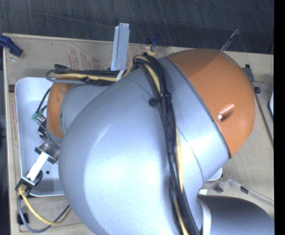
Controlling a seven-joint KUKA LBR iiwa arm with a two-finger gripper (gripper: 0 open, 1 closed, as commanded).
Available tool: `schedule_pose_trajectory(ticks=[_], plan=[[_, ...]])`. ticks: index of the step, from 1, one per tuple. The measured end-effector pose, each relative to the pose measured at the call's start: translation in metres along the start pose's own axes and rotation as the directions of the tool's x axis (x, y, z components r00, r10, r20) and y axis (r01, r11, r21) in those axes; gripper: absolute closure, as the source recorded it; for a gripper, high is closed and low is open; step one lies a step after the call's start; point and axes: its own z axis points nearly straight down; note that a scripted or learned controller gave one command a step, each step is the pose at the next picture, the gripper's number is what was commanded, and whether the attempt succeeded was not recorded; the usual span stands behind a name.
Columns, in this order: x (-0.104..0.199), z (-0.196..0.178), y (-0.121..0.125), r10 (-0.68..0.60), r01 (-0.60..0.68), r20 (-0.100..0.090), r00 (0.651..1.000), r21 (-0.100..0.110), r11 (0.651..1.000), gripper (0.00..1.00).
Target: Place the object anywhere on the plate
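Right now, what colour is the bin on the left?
White. The bin shows best in the camera view, left of the arm.

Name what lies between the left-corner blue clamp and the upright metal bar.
Camera view: only bare bench board with faint red print lies between the blue clamp and the metal bar.

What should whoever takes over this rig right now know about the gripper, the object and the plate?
Gripper: over the left part of the left white bin; open or shut cannot be told.
Arm: its grey body covers most of the bench.
Object and plate: hidden by the arm, positions unknown.
Done: nothing can be confirmed.
Left: check whether the object is held, then get it onto the plate.
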Motion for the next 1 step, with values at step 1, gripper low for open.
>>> schedule_pose_trajectory(ticks=[1], plan=[[0.0005, -0.0607, -0.0159, -0.362, 0.362, -0.004, 0.932, -0.008, 0.932, 1.00]])
